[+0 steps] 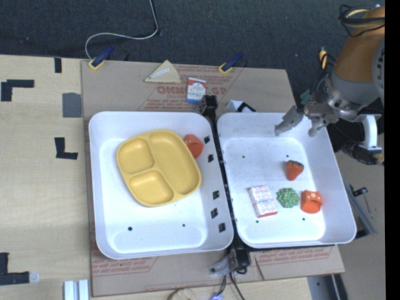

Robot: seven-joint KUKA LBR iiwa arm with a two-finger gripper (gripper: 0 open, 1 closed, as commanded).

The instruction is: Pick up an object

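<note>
My gripper [302, 123] hangs over the far rim of the right bin [250, 125], its two grey fingers [285, 124] spread open with nothing between them. In the right bin lie a red strawberry-like piece [294, 169], a green bumpy ball [287, 197], an orange cup-like piece [310, 201] and a small white and pink box [262, 200]. All of them sit nearer the camera than the gripper. The left bin [106, 230] holds a yellow divided plate [157, 166] and a small orange-red piece [194, 145] at the plate's far right edge.
A small red and white carton [196, 90] and a pale wedge [164, 72] lie on the cardboard behind the bins. Blue clamps [100, 58] hold the cardboard's far edge. A black divider [215, 167] runs between the bins. The arm's orange band [356, 55] rises at the right.
</note>
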